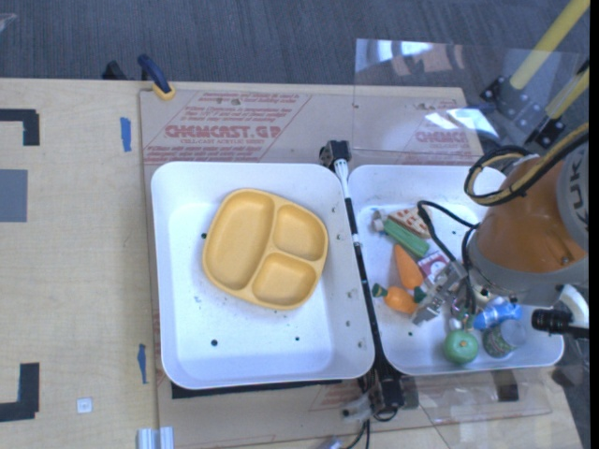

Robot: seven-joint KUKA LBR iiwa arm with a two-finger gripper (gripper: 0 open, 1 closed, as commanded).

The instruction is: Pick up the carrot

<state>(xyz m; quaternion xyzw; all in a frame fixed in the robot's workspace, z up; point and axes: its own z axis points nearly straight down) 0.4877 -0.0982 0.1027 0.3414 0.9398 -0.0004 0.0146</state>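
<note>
The carrot (406, 266) is an orange tapered piece lying in the right bin (393, 344), left of the bin's middle and pointing toward the back. Just in front of it lies a small rounder orange piece (399, 298) with a green end. My gripper (436, 299) hangs low over the right bin, immediately right of the carrot and the orange piece, close to them or touching. The grey and orange arm (524, 237) behind it covers the bin's right side. Nothing is visibly lifted off the bin floor.
A yellow three-compartment plate (265, 248) lies in the left bin (187, 344). The right bin also holds a green stick (404, 236), a pizza-like slice (408, 218), a green apple (460, 346), a blue object (496, 314) and a grey can (500, 343). A black cable (440, 215) loops above.
</note>
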